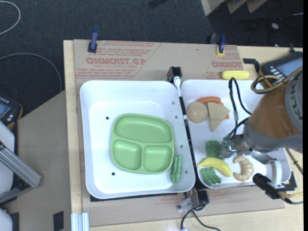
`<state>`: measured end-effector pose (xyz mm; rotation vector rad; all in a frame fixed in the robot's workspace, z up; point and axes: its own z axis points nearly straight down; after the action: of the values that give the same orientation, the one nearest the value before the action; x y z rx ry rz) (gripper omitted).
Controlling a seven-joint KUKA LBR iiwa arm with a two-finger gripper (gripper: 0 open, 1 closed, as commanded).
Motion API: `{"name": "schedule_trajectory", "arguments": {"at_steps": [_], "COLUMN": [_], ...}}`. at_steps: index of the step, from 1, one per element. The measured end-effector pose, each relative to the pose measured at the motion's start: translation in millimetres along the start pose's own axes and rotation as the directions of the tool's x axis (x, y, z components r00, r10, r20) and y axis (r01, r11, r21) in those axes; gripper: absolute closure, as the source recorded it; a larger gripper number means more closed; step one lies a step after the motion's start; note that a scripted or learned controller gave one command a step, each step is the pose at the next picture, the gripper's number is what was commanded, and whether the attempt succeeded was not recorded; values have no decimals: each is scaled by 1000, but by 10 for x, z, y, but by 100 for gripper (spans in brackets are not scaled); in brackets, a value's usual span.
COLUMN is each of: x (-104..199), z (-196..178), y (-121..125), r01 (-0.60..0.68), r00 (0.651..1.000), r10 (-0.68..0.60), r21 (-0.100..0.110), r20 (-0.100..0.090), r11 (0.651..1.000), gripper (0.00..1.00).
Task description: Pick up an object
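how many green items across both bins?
4, possibly more hidden under the arm. Left bin: green divided plate in the middle, green pod at its right edge. Right bin: leafy green by the claw, another green piece under the banana.

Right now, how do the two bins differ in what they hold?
The left bin holds a green tray and a green pod; the right bin holds many small foods, such as a banana and a carrot. The tool is over the right bin, not the left. Both are shallow and white.

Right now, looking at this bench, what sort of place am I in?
Probably a robotics lab. A grey and orange robot arm reaches over two shallow white bins holding plastic toy food and a green divided tray, amid loose cables.
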<state>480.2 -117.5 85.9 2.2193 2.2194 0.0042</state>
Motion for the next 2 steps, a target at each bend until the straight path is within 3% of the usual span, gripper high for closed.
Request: {"name": "schedule_trajectory", "arguments": {"at_steps": [1, 2], "x": [221, 1332], "z": [-3, -1039], "y": [3, 18], "r01": [1, 14], "r00": [1000, 1000], "r10": [-1, -14], "r21": [0, -7], "r20": [1, -6], "r11": [1000, 1000], "gripper": [100, 100]}}
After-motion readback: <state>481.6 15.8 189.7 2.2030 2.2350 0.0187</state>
